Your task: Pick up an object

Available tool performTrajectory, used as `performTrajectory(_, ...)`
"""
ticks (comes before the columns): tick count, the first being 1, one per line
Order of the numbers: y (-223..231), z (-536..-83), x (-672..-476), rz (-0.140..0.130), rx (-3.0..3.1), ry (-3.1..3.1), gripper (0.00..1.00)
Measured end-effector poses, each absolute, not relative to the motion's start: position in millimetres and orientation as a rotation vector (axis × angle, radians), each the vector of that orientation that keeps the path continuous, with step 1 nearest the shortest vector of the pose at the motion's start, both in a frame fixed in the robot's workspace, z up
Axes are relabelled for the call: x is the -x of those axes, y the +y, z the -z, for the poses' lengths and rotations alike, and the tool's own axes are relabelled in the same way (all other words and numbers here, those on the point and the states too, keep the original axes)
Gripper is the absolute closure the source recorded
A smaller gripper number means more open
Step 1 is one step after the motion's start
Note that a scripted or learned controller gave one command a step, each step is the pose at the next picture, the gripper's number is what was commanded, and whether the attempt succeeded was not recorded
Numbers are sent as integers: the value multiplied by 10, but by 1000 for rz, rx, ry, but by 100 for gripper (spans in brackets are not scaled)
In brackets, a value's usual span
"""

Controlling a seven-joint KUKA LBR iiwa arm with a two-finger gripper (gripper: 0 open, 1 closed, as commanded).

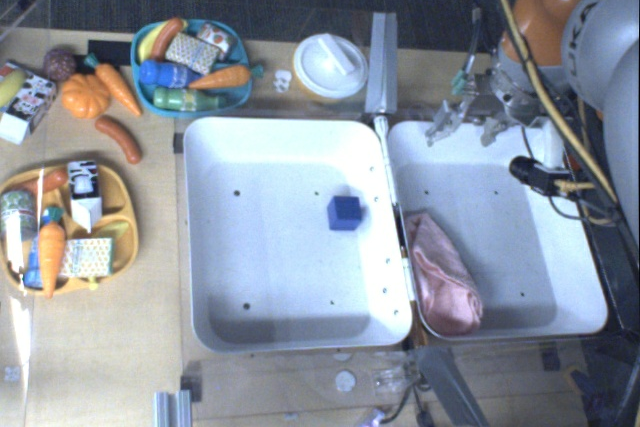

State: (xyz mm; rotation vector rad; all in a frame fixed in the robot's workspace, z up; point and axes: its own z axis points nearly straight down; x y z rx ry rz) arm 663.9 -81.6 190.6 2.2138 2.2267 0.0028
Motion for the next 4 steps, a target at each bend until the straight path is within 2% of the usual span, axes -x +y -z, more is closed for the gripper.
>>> performTrajectory(1,-1200,-1415,-6667,-2,-2063,2366,0)
performTrajectory(2,-1728,-1685,-6085,-3,-1784,2582,0)
performTrajectory(3,-2051,-1295,-5683,-3,-1960,2452,0)
performTrajectory(4,-1983,-1575,-5003,-3,-2080,2352,0)
